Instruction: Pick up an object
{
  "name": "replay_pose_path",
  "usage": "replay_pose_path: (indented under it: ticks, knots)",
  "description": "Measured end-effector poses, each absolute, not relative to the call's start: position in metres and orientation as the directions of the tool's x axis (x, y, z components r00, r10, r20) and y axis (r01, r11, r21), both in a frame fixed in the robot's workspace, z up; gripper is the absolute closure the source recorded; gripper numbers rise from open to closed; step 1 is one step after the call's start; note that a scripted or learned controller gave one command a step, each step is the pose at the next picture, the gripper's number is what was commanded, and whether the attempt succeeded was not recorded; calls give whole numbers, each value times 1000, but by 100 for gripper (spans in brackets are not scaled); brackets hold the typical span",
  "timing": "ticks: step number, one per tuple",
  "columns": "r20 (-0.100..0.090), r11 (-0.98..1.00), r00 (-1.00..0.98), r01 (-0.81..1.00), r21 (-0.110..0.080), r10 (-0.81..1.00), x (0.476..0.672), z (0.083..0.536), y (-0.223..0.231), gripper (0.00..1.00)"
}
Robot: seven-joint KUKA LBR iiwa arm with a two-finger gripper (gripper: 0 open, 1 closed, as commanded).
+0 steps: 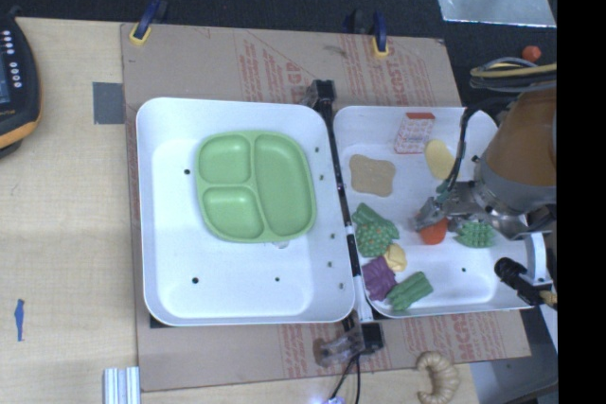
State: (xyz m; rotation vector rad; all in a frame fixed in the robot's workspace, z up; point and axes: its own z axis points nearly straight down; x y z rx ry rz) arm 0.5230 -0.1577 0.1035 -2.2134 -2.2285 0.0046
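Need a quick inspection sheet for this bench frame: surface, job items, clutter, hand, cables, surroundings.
Surface: cardboard sheet on a wooden bench, clamped at the back; two shallow white bins, left bin and right bin.
Job's things: right bin holds a tan bread-shaped slice, red-and-white packet, yellow piece, small red piece, green leafy toys, purple piece, green pod.
Clutter: green three-compartment plate in left bin.
Hand: low over the right bin by the red piece; grasp unclear.
Cables: black cable along the arm.
Surroundings: control pendant at left edge.
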Motion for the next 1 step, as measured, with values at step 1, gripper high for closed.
replay_pose_path:
  ticks: [1]
  knots:
    - [4,16,-16,1000,7,1000,541,197,-43,100]
